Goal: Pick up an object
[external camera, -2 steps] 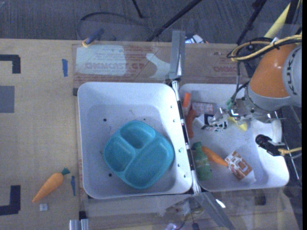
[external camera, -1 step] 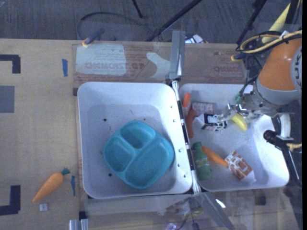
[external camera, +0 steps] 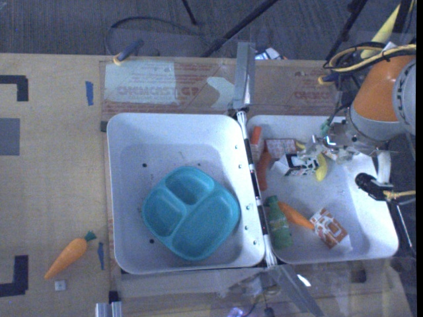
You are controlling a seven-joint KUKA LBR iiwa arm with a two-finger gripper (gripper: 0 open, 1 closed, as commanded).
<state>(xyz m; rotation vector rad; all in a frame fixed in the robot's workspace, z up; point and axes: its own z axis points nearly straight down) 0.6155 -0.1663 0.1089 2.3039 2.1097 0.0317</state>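
Objects lie jumbled in my right bin (external camera: 370, 243): a black-and-white carton (external camera: 302, 164) by a yellow banana (external camera: 321, 168), a slim orange carrot (external camera: 295, 216), and a printed packet (external camera: 329, 228). My gripper (external camera: 332, 143) hovers above the carton; I cannot tell its state. I judge this the approach; next, a straight descent. A smooth teal divided plate (external camera: 192, 211) sits in the left bin (external camera: 125, 134).

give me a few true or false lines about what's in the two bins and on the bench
1. A blue divided plate lies in the left bin. True.
2. A toy carrot lies on the bench left of the bins. True.
3. The plate holds a banana. False: its compartments are bare.
4. The green item lies in the left bin. False: it lies in the right bin, by the divider.
5. The arm reaches over the right bin. True.
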